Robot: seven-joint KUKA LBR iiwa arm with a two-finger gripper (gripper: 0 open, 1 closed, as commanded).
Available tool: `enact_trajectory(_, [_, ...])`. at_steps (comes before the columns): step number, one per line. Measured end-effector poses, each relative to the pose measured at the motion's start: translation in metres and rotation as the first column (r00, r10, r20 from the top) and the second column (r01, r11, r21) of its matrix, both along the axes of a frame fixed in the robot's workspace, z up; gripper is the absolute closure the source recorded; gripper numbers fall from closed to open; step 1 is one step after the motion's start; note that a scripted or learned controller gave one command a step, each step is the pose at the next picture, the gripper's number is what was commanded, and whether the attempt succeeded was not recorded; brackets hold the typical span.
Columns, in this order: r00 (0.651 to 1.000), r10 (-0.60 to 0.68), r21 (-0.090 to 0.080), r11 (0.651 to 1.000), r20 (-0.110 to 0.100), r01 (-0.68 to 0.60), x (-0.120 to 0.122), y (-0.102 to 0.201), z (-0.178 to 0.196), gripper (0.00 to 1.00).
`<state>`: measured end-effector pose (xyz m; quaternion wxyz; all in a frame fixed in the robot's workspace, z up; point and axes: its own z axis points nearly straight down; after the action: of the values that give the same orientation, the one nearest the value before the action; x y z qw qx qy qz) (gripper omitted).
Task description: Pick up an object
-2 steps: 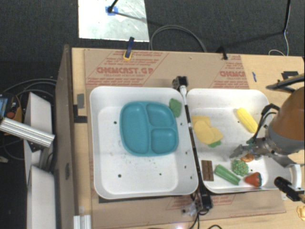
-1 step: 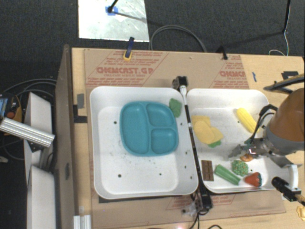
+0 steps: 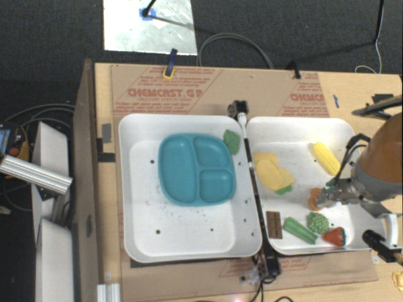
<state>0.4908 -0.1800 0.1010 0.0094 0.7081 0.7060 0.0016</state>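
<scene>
My gripper (image 3: 323, 197) is low in the right bin (image 3: 296, 128), reaching in from the right edge. Its tip is right against a small orange piece (image 3: 313, 200), partly covering it. Just below the gripper lie a round green bumpy piece (image 3: 318, 221) and a red piece (image 3: 335, 236). A green cucumber-like stick (image 3: 299, 229) lies to their left. A yellow corn cob (image 3: 325, 157) sits above the gripper. Flat yellow pieces (image 3: 271, 171) lie at the bin's left side.
A brown block (image 3: 274, 224) lies on the divider between the bins. The left bin (image 3: 141, 168) holds a blue divided plate (image 3: 196, 168), with a green leafy piece (image 3: 232, 141) at its upper right corner. Cardboard surrounds both bins.
</scene>
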Motion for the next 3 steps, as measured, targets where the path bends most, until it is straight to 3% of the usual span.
enact_trajectory(1, [1.0, 0.0, 0.001, 1.0, -0.001, 0.0, 0.0, 0.0, -0.001, 0.0])
enact_trajectory(2, [1.0, 0.01, 0.014, 1.0, -0.016, -0.009, -0.003, 0.053, -0.017, 0.0])
enact_trajectory(3, [1.0, 0.012, 0.018, 1.0, -0.009, -0.012, 0.118, -0.015, -0.014, 0.0])
